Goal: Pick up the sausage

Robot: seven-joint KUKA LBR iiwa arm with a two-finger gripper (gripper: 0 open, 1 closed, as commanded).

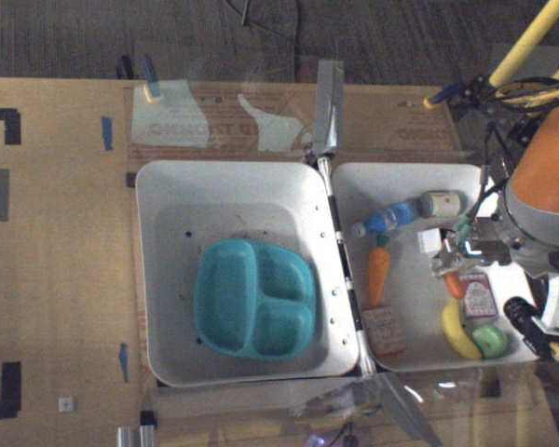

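Sausage (455, 285) just under tool (450, 259)

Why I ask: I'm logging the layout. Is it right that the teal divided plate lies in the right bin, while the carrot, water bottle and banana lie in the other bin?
Not quite. The camera view shows the teal divided plate in the left bin. The carrot, water bottle and banana lie in the right bin, the other bin, as you said.
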